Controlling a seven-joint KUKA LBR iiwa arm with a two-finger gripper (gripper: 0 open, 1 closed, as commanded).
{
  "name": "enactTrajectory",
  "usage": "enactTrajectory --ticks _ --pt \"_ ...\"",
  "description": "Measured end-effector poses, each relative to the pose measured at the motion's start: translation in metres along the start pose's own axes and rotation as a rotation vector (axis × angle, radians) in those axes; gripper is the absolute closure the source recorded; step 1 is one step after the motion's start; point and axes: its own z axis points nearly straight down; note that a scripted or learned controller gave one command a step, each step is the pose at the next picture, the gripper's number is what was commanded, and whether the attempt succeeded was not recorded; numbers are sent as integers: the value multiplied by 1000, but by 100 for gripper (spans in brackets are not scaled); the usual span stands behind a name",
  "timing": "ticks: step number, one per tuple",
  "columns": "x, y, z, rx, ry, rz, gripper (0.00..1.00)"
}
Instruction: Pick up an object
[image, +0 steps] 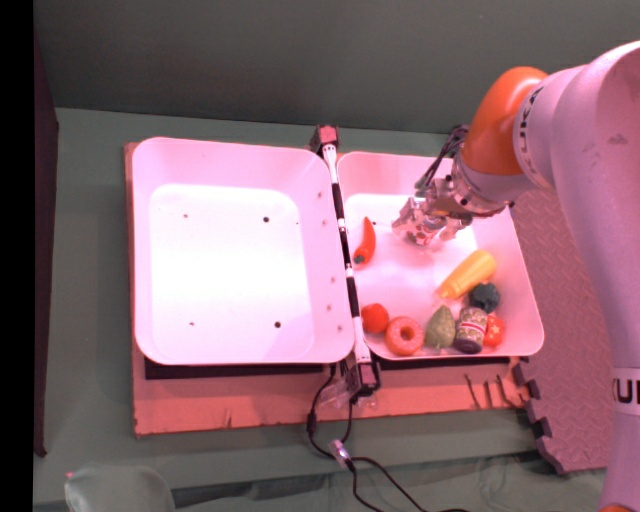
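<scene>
Objects for picking lie in the right bin (520, 260), the one my claw (428, 226) hangs over. From the overhead camera, the nearest candidate is the red chili pepper (366, 242), just off to the side of my claw toward the divider between the bins, its long axis running roughly along that divider. The yellow bottle (466, 274) lies on the other side, a little nearer the front of the bin, tilted on a diagonal. Farther toward the front edge sits a row: a red tomato (375, 318), an orange ring (405, 335), a green cone-shaped piece (439, 328), a small can (471, 329), a dark ball (485, 296). The left bin (160, 170) lies well beyond the pepper.

My claw shows as a pale metallic cluster above bare bin floor, and I see nothing between its tips. Whether it stands apart or together I cannot tell from this slant. I judge the pepper or the bottle the shortest reach.
</scene>
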Motion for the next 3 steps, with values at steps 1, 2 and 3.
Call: enactTrajectory --ticks 1,2,3 --pt "-3 7 -46 16 4 -4 100" --pt "-8 11 -92 16 4 -3 100" --pt "-9 18 -138 16 4 -4 100"
